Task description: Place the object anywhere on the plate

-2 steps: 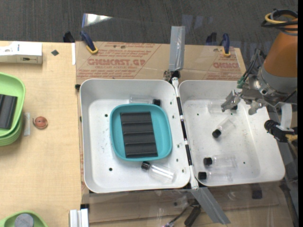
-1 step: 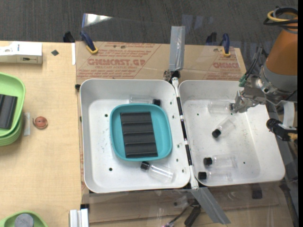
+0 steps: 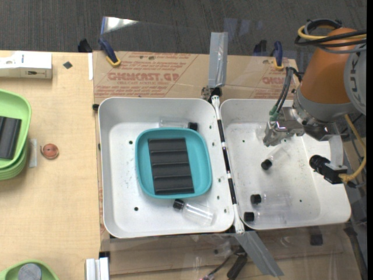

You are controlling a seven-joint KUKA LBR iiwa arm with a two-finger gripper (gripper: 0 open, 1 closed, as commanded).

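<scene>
A teal square plate point(image 3: 201, 162) with a dark ridged insert lies in the left bin point(image 3: 116, 174). My gripper point(image 3: 273, 136) hangs over the back part of the right bin point(image 3: 326, 206). Just below and in front of it a clear vial point(image 3: 275, 156) lies with its black cap point(image 3: 266, 164) toward the front left; I cannot tell if the gripper touches it. Another clear vial with a black cap point(image 3: 193, 210) rests in the left bin just in front of the plate. A third vial point(image 3: 176, 124) lies behind the plate.
Two more black-capped vials point(image 3: 255, 199) point(image 3: 249, 216) lie at the front left of the right bin. A divider wall point(image 3: 224, 156) separates the bins. Cardboard point(image 3: 151, 74) stands behind them. A green tray point(image 3: 14, 136) sits on the bench at far left.
</scene>
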